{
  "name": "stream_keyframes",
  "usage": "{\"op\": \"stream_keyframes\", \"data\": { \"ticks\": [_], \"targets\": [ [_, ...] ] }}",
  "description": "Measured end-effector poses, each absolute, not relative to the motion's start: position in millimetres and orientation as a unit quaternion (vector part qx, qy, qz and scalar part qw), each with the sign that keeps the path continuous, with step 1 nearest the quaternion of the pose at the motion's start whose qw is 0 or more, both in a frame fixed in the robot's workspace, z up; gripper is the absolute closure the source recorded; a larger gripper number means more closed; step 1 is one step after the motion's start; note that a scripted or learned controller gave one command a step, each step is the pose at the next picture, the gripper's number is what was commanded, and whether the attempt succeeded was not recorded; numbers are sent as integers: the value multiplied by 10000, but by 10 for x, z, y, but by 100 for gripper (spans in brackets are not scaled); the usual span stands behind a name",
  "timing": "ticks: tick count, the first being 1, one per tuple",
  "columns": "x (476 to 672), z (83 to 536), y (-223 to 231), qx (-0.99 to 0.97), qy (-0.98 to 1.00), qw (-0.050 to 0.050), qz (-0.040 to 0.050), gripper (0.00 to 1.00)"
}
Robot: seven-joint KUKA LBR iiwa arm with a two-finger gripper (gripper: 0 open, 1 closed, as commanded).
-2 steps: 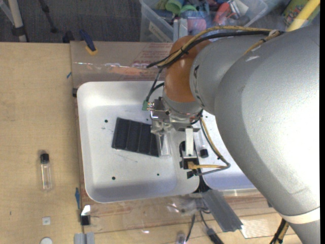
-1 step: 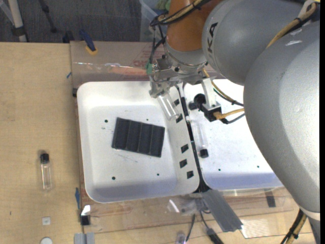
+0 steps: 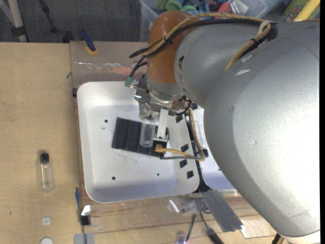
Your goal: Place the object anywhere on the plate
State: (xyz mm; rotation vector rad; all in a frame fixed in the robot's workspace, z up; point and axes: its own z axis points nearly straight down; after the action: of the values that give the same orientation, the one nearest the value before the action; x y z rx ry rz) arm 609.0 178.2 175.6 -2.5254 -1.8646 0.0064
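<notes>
Camera view, from the left: a small clear vial (image 3: pixel 45 171) with a dark cap lies alone on the bare worktop (image 3: pixel 30 85), its long axis running up and down the picture, cap at the far end. It is well outside the white bin (image 3: pixel 96 187). If that vial is the object to be placed, it is well apart from the claw, off to the claw's left with the bin's wall between them. Inside the bin lies a flat black slab (image 3: pixel 127 134), roughly square and slightly skewed, which I take to be the plate, though it is no ordinary dish. The claw (image 3: pixel 152 136) hangs directly over the slab's right edge, pointing down, under the orange band (image 3: pixel 165 50). A pale, glassy shape sits at its tip. I cannot tell whether that is part of the claw or a thing carried in it, nor whether the claw is spread or pinched together. If something is held there, it is already above the plate and need only go down. The grey arm (image 3: pixel 254 111) covers most of the right side.
</notes>
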Motion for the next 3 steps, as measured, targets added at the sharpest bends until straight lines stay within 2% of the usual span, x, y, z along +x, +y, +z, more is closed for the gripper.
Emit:
{"op": "stream_keyframes", "data": {
  "ticks": [1,2,3],
  "targets": [
    [6664,2149,1825,-7147,-6994,-9,-8,100],
    [6190,2394,2259,-7514,-6599,9,14,100],
    [6670,3067,2237,-9578,-2875,6,-15,100]
  ]
}}
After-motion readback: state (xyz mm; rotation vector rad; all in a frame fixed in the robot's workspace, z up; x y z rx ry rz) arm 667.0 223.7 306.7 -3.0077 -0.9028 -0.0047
